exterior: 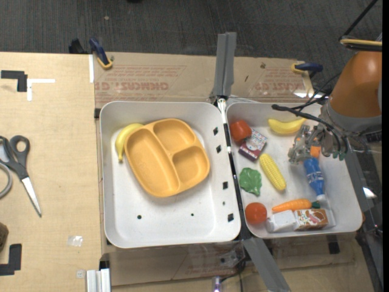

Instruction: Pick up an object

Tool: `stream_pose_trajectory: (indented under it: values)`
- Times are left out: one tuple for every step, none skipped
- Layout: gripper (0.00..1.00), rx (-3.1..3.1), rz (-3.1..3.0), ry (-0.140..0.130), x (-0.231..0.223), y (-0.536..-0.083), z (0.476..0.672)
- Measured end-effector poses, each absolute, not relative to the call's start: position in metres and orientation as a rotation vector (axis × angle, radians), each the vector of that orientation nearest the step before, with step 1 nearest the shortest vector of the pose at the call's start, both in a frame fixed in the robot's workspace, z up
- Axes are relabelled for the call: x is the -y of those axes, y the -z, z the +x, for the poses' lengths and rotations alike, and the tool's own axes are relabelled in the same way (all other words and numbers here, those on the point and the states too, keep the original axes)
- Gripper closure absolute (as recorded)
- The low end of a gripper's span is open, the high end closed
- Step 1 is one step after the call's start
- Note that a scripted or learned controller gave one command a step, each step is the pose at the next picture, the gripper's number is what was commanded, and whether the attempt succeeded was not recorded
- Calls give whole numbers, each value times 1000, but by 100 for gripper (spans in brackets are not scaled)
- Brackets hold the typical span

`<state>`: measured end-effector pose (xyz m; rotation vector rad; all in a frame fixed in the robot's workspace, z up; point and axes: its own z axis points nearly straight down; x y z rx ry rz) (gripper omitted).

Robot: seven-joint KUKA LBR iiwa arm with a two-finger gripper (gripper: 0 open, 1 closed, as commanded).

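The right bin [346,224] holds several toy foods. A blue bottle [314,176] lies near its right side, a corn cob [273,171] beside it, a yellow banana [286,125] at the back. There are also a red tomato [240,129], a small purple packet [253,145], a green leafy piece [250,180], an orange ball [256,212], a carrot [292,205] and a juice carton [301,219]. My gripper [302,148] hangs low over the right bin, just above the bottle's top end, below the orange band [358,87].
The left bin [115,224] holds a yellow divided plate [167,157] with a banana [124,137] tucked at its left edge. Scissors [21,169] lie on the wooden bench at far left. Clamps [100,53] hold the cardboard behind the bins.
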<state>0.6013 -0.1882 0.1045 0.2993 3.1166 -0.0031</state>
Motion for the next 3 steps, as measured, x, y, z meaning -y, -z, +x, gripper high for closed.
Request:
stream_pose_trajectory:
  values:
    - [100,-3124,317,0,171,-92,521]
    - [0,-3100,311,5,171,-98,528]
    - [100,-3105,310,4,171,-106,527]
